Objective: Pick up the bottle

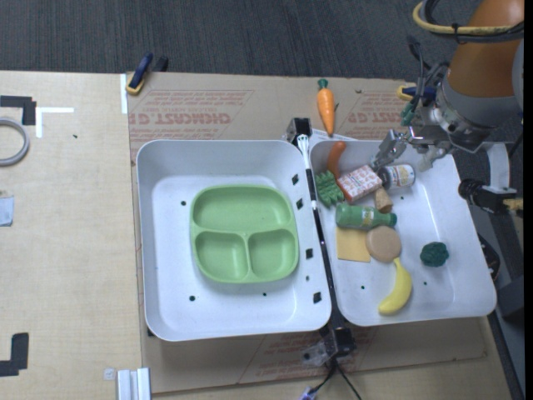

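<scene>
A green bottle (365,217) with a yellow cap lies on its side in the middle of the right bin (466,248). A smaller pale bottle (400,176) lies near the bin's far edge, beside a red and white box (360,182). My gripper (409,157) hangs over the bin's far right part, just above the pale bottle. Its fingers (387,150) are spread apart and open, and nothing sits between them. The green bottle is well below and left of the gripper, untouched.
The right bin also holds a banana (397,288), a round tan disc (385,244), a yellow slice (354,244), a dark green lump (434,254), green leafy food (329,188) and an orange piece (335,154). A green divided plate (245,233) fills the left bin. A carrot (325,105) lies outside.
</scene>
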Tool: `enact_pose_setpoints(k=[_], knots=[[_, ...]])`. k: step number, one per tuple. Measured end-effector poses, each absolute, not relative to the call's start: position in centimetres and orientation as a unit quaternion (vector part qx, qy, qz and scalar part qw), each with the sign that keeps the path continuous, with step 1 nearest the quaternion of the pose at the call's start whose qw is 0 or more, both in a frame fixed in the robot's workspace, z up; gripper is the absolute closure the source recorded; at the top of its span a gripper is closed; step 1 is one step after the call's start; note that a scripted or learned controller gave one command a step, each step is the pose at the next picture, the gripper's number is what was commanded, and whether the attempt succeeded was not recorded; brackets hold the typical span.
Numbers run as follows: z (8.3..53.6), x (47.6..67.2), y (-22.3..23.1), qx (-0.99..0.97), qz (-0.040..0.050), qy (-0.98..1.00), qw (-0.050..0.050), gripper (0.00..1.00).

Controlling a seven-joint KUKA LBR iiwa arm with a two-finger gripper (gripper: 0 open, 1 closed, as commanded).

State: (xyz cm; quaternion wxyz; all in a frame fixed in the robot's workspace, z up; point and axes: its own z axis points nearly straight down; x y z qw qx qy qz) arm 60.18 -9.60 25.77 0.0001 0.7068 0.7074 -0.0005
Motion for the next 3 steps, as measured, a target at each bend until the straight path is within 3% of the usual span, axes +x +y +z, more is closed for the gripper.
enact_pose_setpoints(k=[1, 2, 3], knots=[[26.7, 60.2, -9.6, 0.707, -0.0007, 0.708, 0.001, 1.00], [23.4, 55.1, -5.5, 0.770, -0.0011, 0.638, -0.001, 1.00], [22.9, 47.7, -3.9, 0.790, -0.0011, 0.613, -0.001, 1.00]])
